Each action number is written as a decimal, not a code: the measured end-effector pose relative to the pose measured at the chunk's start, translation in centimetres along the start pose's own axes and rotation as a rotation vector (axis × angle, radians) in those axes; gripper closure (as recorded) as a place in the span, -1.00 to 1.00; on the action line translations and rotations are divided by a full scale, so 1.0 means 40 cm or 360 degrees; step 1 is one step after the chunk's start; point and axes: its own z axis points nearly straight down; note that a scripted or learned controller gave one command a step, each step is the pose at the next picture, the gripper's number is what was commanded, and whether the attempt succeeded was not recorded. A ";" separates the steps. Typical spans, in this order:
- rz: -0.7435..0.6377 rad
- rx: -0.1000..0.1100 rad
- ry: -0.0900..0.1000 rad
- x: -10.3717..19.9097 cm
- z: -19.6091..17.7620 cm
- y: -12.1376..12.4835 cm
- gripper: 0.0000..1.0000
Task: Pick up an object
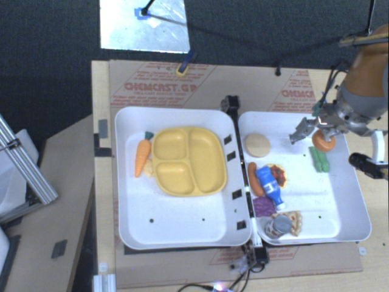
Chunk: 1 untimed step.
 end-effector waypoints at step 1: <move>-0.0003 -0.0020 -0.0004 0.000 -0.019 0.007 -1.00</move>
